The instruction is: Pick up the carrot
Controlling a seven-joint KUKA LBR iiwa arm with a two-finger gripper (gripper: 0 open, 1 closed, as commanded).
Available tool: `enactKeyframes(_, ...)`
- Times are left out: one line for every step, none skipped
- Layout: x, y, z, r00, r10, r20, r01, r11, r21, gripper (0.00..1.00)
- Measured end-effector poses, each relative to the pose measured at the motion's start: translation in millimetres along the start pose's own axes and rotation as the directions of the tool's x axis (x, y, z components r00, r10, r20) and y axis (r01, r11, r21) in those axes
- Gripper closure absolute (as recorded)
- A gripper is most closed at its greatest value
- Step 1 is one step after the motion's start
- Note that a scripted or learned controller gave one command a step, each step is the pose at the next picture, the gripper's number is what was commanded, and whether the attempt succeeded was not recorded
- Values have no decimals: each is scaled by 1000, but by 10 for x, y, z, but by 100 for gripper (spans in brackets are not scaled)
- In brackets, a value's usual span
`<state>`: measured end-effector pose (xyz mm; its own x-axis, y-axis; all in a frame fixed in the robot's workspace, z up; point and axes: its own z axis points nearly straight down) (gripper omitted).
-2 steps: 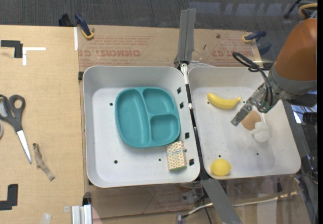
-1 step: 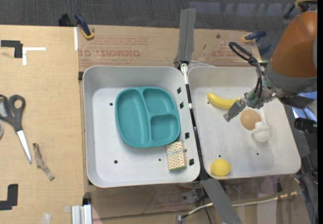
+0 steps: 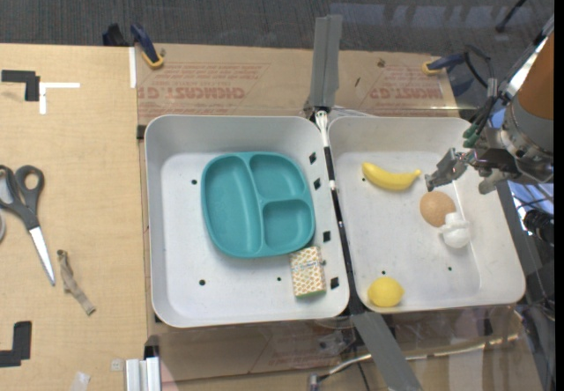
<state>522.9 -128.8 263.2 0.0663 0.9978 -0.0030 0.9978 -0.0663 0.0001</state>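
In the right bin [image 3: 493, 292], a rounded tan-orange item [image 3: 436, 209] lies touching a small white item [image 3: 456, 232] near the right wall. My gripper [image 3: 463, 178] hangs just above and slightly behind the tan-orange item. It is open: one dark finger [image 3: 440, 172] points left toward the banana and the other [image 3: 487, 185] sits to the right. Nothing is between them. The arm's wrist [image 3: 529, 129] comes in over the bin's right rim.
A yellow banana [image 3: 390, 176] lies at the back of the right bin and a lemon [image 3: 385, 292] near its front wall. The left bin [image 3: 172, 231] holds a teal divided plate [image 3: 258, 203] and a small patterned sponge [image 3: 308, 273]. Scissors [image 3: 29, 213] lie on the bench at left.
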Motion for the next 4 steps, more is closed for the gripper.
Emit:
enactKeyframes(259, 402, 476, 995, -96, -1, 96, 995, 3, 0)
enactKeyframes(306, -10, 1714, 968, -253, -2, 253, 968, -1, 0)
enactKeyframes(-332, -87, 356, 984, -180, 0, 180, 984, -1, 0)
enactKeyframes(115, 543, 1234, 988, -157, -3, 157, 988, 2, 0)
